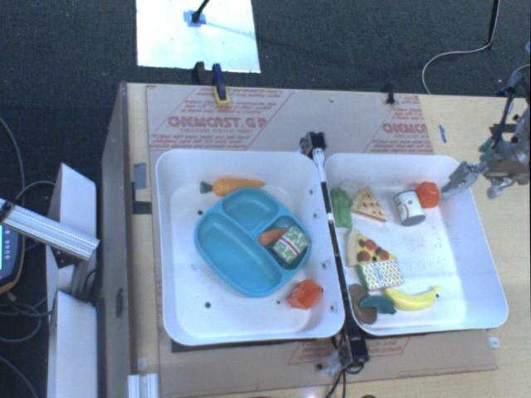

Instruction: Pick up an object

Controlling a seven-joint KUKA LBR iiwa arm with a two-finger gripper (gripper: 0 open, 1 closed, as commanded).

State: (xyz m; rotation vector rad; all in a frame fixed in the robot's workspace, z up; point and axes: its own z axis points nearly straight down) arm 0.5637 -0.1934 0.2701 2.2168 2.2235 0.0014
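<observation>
2 white bins (178, 247) on a cardboard-topped bench (249, 118) (dark carpet (66, 56) around)

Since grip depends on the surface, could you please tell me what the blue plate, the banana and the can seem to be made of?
Blue plate: probably moulded plastic, one even colour with smooth rounded dividers and a dull sheen.
Banana: likely toy plastic or rubber, uniformly bright yellow; which one is unclear.
Can: looks like metal or metal-look plastic with a pale label, too small to tell.
</observation>
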